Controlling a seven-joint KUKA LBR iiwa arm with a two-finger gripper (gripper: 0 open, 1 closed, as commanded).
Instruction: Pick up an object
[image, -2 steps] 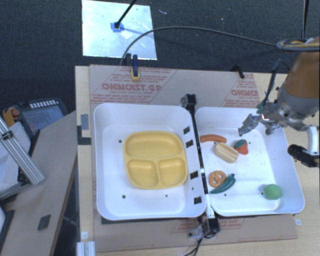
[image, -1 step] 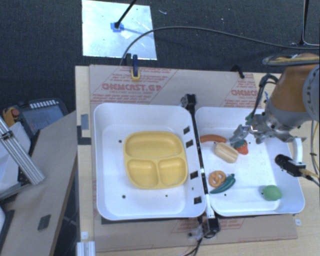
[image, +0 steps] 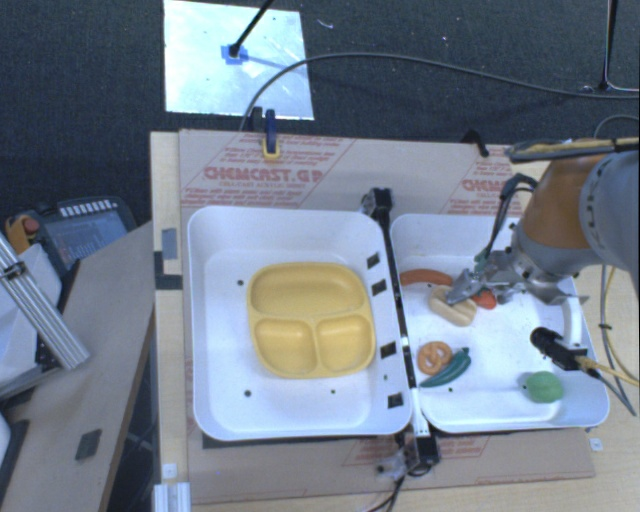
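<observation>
From the camera above the bench, the landmark is the black divider (image: 390, 300) that runs between the two white bins. To its left lies the left bin (image: 215, 400), and a yellow tray (image: 308, 318) with three compartments rests flat in the middle of this bin, well apart from the divider.

To the right of the divider is the right bin (image: 500, 400), where the loose objects are. Closest to the divider, in the upper part of the bin, lies an orange sausage shape (image: 424, 276). Just beyond it, further from the divider, is a beige bread piece (image: 452, 307). Lower down, near the divider, there is a small pretzel (image: 434, 354), and a dark green pepper (image: 449, 368) lies just beside it, touching or almost touching. Far from the divider, in the lower right corner, sits a round green object (image: 543, 386).

The gripper (image: 470, 290) is low over the right bin, just at the far edge of the bread piece, with a small red object (image: 485, 298) just beside the tip. I cannot tell if the fingers are spread or pressed together, and I cannot see anything clearly between them.
</observation>
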